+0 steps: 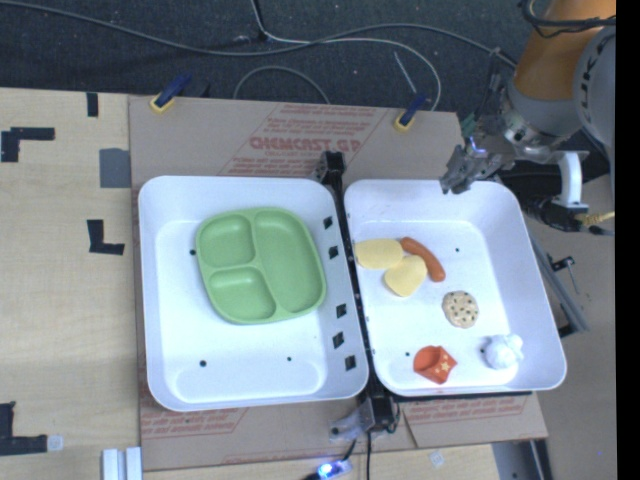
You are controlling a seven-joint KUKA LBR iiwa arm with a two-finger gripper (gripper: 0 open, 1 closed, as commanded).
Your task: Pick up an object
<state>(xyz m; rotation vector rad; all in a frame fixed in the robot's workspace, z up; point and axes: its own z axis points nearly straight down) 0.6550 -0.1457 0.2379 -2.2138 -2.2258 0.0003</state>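
Grey and dark, the pincer (458, 181) is hovering over the far rim of the right white plastic bin (530, 258) — I cannot tell how it is set, and nothing is showing in it. Below it a red sausage (423, 258) is lying beside two pale yellow pieces (392, 266) — a speckled cookie (460, 309) is sitting nearer the front.

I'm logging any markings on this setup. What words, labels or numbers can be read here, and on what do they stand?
Red printed lettering on the brown cardboard sheet under the two white bins: mirrored and too blurred to read.
Fainter red print along the cardboard's front edge: too small to read.
No legible text elsewhere.
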